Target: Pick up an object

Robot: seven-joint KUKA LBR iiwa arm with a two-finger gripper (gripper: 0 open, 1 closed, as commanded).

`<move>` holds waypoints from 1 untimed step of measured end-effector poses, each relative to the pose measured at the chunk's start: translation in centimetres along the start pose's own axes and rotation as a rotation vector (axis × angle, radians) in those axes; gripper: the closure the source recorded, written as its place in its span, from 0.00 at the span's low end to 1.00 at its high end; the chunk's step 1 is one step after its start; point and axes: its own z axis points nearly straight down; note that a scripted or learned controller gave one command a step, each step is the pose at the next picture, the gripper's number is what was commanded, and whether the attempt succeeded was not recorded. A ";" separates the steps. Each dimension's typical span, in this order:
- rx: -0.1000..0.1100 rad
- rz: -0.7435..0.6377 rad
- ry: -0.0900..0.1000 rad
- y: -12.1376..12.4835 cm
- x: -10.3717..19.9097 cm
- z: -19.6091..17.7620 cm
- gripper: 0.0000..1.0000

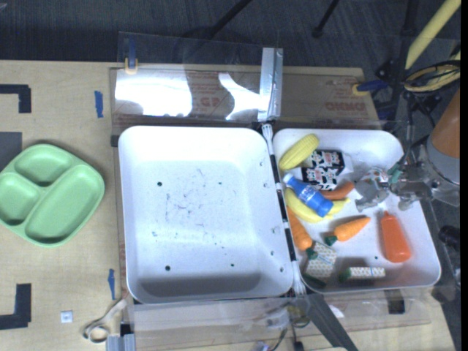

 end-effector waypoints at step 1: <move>-0.002 0.275 0.000 0.1 -3.6 9.8 0.00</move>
